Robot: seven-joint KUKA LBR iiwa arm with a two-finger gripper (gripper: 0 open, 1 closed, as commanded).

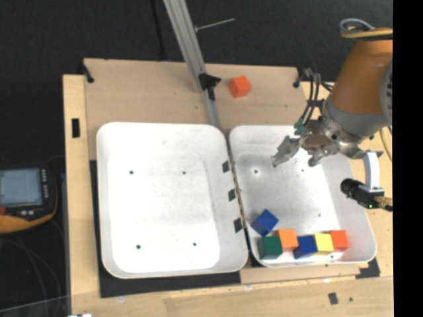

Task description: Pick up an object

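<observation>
Camera view: blue block (265,221) tilted diagonally

Single fixed camera above bench (152,91), looking down at slant; frame takes in both bins (165,197) whole; arm enters from right edge.
</observation>
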